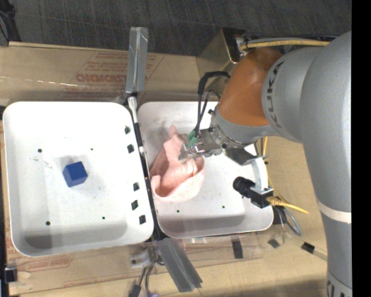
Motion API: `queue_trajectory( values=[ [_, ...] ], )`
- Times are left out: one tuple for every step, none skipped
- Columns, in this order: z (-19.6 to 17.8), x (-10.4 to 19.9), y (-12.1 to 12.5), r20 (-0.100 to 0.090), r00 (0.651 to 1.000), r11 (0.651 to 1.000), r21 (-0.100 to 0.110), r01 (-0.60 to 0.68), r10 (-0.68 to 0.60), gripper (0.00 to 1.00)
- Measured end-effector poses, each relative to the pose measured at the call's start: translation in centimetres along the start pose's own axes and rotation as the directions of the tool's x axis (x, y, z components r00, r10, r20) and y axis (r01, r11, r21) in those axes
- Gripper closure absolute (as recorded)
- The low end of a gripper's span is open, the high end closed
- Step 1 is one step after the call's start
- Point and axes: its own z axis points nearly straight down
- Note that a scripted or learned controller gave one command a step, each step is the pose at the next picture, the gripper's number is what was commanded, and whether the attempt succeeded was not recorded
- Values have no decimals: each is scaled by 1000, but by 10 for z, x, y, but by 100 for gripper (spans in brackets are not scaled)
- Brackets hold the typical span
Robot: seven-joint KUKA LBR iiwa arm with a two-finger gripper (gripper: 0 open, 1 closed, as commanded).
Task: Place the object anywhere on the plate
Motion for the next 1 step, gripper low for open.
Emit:
queue_trajectory(
  values=[
    [-40, 1, 1, 1, 1000, 1000, -2, 7, -7, 100]
  ],
)
